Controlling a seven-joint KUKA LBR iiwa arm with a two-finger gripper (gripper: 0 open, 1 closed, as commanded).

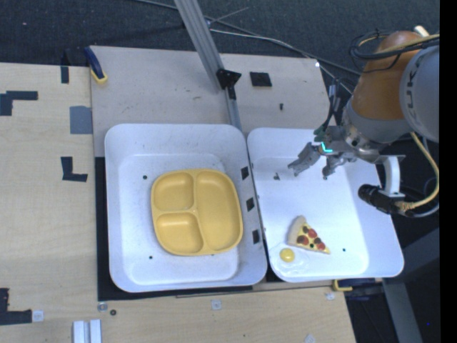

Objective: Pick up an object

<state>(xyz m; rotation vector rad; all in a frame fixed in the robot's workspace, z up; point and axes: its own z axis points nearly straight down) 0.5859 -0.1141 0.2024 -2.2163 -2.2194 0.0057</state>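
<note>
A toy pizza slice (308, 236) with red dots lies in the right bin (371, 256), near its front. Just left of it sits a small yellow round piece (287, 255). My gripper (314, 165) hovers over the back part of the right bin, well behind the pizza slice. Its two fingers (300, 162) are spread apart with nothing between them.
The left bin (121, 191) holds a yellow divided plate (196, 211). A slanted metal pole (203, 34) rises behind the bins. Cables run along the arm at the right edge, beside the right bin.
</note>
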